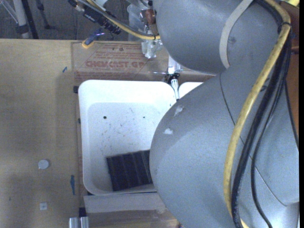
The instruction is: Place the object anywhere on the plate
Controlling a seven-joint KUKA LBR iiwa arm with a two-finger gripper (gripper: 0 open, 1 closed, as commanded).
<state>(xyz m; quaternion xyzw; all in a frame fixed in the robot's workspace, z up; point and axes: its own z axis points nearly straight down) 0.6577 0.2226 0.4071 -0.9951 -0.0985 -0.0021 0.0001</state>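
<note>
The left white bin (95,103) lies in the middle of the view, its floor speckled with small marks. A dark, ribbed, rectangular slab (127,171) rests flat on the bin floor near the front wall, its right end hidden behind the arm. My grey arm (213,127) covers the right half of the view and hides nearly all of the right bin (190,86), of which a white corner shows. My gripper (149,45) hangs high beyond the bins' back edge, pale and partly translucent, far from the slab. I see nothing held in it.
A board with red lettering (114,63) lies behind the bins. Yellow and black cables (102,18) loop at the top left. A small grey disc (43,164) sits on the tan bench (33,103) to the left.
</note>
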